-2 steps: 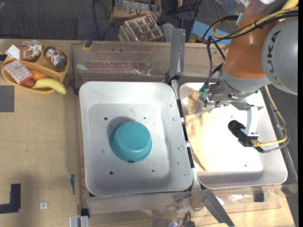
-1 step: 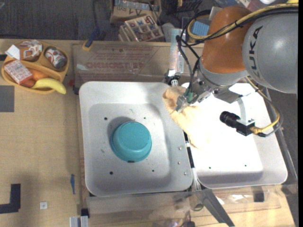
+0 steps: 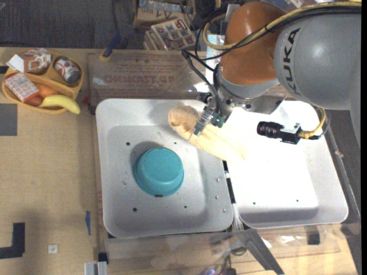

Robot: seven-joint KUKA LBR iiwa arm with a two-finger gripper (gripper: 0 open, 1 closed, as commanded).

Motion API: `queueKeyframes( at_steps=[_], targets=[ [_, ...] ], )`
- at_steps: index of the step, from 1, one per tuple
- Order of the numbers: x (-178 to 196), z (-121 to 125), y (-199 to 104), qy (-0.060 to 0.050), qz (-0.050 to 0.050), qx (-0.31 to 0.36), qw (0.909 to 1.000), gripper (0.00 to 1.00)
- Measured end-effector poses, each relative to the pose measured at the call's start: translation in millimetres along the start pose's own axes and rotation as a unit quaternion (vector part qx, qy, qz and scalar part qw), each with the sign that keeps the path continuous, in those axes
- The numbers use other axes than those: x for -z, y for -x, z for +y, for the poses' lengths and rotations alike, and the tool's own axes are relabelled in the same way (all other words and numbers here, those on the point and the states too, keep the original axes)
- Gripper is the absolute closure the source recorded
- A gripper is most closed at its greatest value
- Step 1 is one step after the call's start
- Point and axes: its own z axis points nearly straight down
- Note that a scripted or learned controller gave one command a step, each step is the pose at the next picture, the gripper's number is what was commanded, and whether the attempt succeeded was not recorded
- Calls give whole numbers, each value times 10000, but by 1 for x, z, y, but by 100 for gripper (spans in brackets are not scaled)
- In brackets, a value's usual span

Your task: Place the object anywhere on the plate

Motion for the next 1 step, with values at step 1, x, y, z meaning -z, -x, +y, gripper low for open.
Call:
queueKeyframes(
  at_steps=[1],
  targets=[
    [18,39,-25,11,-1,1968,9804,100]
  ],
)
